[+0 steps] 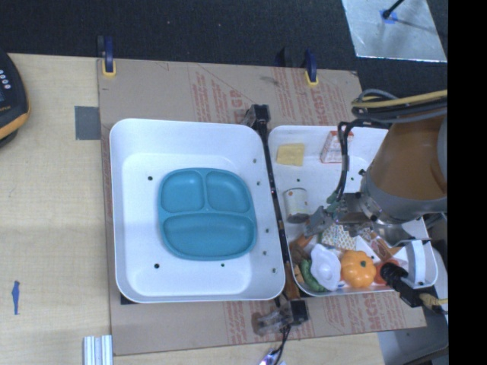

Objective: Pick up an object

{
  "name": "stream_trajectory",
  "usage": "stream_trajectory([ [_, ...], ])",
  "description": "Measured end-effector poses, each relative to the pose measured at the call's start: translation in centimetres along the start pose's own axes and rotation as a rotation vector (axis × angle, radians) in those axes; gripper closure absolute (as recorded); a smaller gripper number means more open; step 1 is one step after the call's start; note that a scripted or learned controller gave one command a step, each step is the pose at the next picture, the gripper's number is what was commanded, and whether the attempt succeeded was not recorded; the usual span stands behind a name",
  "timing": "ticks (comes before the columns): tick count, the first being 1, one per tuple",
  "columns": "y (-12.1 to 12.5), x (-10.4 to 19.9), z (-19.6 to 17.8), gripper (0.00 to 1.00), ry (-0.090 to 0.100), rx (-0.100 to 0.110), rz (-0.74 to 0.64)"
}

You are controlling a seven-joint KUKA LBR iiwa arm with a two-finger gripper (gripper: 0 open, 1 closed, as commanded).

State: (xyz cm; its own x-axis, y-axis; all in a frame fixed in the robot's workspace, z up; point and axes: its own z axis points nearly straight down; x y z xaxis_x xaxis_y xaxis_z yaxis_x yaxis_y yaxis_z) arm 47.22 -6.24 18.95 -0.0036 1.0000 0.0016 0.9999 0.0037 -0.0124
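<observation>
The right bin (304, 137) holds a heap of small objects. At its front lie an orange pumpkin-like toy (358, 269), a white lumpy object (326, 265), a green piece (307, 273) and a speckled pad (339, 236). A small metal cup (295, 201) stands near the bin's left wall. Farther back are a yellow square (290, 154) and a small printed card (332, 147). My gripper (335, 217) hangs low over the front heap, just above the speckled pad and to the right of the cup. The wrist hides what is under it.
The left bin (133, 272) bears a blue divided plate (207, 211) in its middle. The arm's orange band (411, 158) and cables cover the right bin's right side. Blue clamps (108, 55) hold the cardboard at the back edge.
</observation>
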Motion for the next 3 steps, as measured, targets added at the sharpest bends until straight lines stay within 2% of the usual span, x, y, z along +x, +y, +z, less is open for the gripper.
stream_trajectory([
  [1, 5.0, -3.5, 10.0, 0.0, -0.006, -0.012, 0.0],
  [2, 10.3, -10.5, -0.5, 0.0, -0.01, -0.024, 0.004],
  [3, 2.6, -6.8, 1.7, 0.0, 0.002, -0.002, 0.001],
])
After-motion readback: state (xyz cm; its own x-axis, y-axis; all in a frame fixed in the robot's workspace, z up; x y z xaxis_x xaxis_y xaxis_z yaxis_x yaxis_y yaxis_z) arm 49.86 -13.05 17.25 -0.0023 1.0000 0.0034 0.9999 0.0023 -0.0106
